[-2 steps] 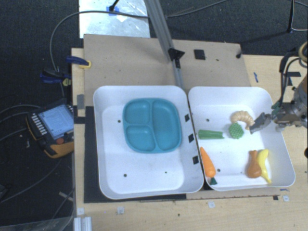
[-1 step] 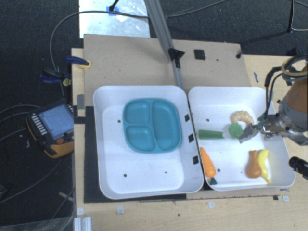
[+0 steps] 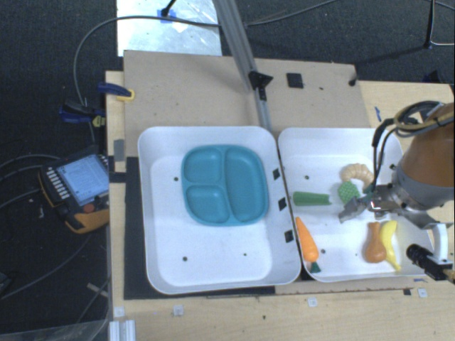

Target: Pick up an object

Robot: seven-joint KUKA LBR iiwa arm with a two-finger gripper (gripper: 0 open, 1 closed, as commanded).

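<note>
Currently, camera view:
Gripper point(image 3: 350, 212): hanging low in the right bin point(image 3: 313, 148), at the right of the frame; its dark fingers are pointing left, but I cannot tell whether they are apart or together.
Targets: broccoli point(image 3: 348, 190) is sitting just above the fingertips; a pale shrimp point(image 3: 356, 170) is lying above that; a green pod point(image 3: 311, 199) is lying to the left; a carrot point(image 3: 306, 239) is resting by the bin's left wall; a drumstick point(image 3: 375, 243) and banana point(image 3: 389, 241) are lying side by side at lower right.
Risk, crowding: broccoli and shrimp are touching, so closing there is likely catching both or nudging one away.
Risk, miss: fingers seem to be sitting beside the broccoli rather than around it, so they may be closing on nothing.
Risk, slip: rounded toys may be squirting out.
Left bin point(image 3: 213, 258): holding a blue plate point(image 3: 225, 185).
Writing: none readable; a handheld screen point(image 3: 79, 180) at far left is too blurred.
</note>
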